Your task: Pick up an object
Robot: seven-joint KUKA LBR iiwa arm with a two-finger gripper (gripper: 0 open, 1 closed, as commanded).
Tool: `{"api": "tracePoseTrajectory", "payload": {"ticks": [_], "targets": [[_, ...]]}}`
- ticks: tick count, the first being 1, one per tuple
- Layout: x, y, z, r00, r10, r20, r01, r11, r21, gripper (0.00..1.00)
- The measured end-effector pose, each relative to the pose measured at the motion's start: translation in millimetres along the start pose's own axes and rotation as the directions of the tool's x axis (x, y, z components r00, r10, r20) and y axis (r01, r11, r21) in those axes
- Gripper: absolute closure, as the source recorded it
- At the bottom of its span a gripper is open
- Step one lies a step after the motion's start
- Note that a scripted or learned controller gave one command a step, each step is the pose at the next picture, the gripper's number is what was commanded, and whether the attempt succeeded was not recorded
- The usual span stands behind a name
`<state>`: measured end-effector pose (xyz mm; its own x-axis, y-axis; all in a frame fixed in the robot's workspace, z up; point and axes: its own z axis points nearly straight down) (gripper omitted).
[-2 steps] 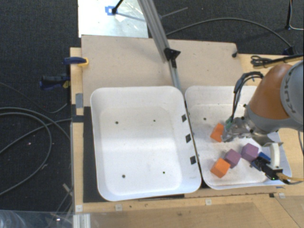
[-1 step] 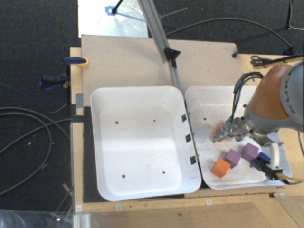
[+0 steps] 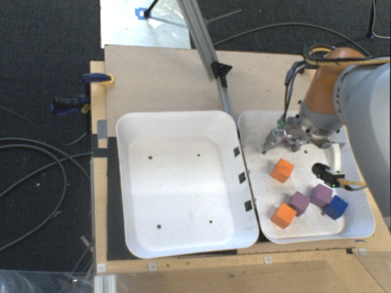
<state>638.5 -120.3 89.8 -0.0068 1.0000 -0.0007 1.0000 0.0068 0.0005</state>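
My gripper (image 3: 281,143) hangs over the far part of the right bin (image 3: 256,127), just above an orange cube (image 3: 281,170). Its fingers are spread open with nothing between them. Nearer the front of that bin lie a second orange cube (image 3: 284,215), two purple cubes (image 3: 299,202) (image 3: 321,195) and a blue cube (image 3: 336,207). The purple and blue cubes sit close together in a cluster, touching or nearly so.
The left bin (image 3: 128,133) stands beside the right one, their rims meeting at the middle. A slanted metal pole (image 3: 201,35) crosses the back of the bench. Blue clamps (image 3: 91,78) grip the bench's left edge.
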Motion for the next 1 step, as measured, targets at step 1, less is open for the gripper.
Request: {"api": "tracePoseTrajectory", "payload": {"ticks": [1], "targets": [[29.0,-43.4,-0.2,1.0,0.004,-0.002,-0.004,1.0,0.003,0.0]]}}
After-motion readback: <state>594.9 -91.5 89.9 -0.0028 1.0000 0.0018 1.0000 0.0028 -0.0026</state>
